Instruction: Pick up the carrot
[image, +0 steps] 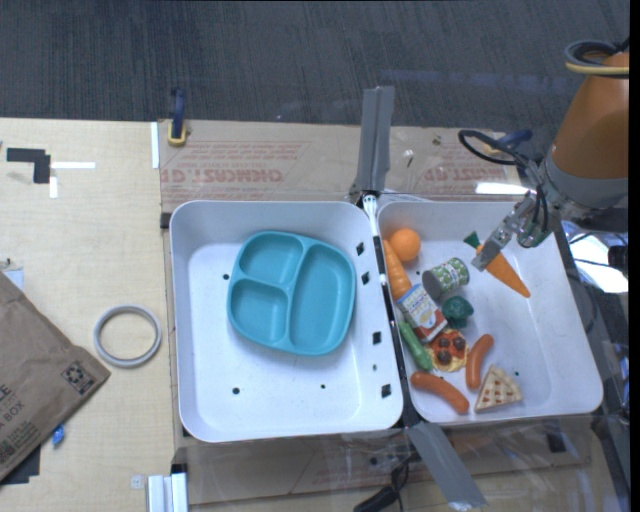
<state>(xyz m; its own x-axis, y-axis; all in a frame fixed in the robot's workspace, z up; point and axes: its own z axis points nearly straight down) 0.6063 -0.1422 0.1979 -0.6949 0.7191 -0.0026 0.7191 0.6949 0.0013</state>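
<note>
a pale wooden bench (80, 230) under a dark carpeted floor, with cardboard laid beneath two shallow white bins, is what i'm looking down on. the carrot (503, 272) sits in the upper right part of the right bin (575, 380), its long axis running on a slant from its green top at upper left down to its point at lower right. the gripper (497, 247) is right over the carrot's thick end, reaching in from the right, and from here i cannot tell whether it is spread or pressed together, or whether it has any real purchase on the carrot. my guess is that the coming move turns on that slant: the grip wants to fall across the carrot's width, not along its length. just beside the carrot to the left lies a small green can (446, 275), close enough that i'd worry about nudging it. further left an orange ball (404, 244) rests near the bin's inner wall, and below are a dark green broccoli piece (457, 309), sausages (440, 392) and a pizza slice (497, 390) in a loose heap. the left bin (200, 400) holds a teal divided plate (293, 292). a tape ring (127, 334) lies on the bench, well apart to the left.
</note>
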